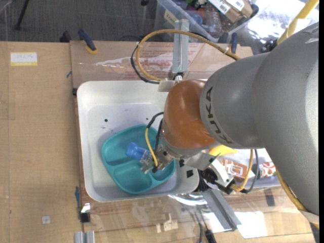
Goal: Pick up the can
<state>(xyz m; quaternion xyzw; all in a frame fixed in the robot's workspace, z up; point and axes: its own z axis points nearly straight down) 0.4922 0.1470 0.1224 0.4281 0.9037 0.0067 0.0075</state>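
Reaching in from the right, our arm hangs low over the left white bin, wrist w/ the orange band blocking much of it. We see the gripper down inside a teal divided dish, right by a small blue thing, which we judge to be the can, tipped on its side against the dish's divider. It lies in the dish's far part, just left of the gripper. Whether the pincer is released or clenched we can't tell; yellow cable and wrist hide it. Low approach makes sense, since the dish walls crowd the can. Right bin holds a red-and-white packet, mostly under the arm. Far off, a clear tote of clutter sits clear of the work.
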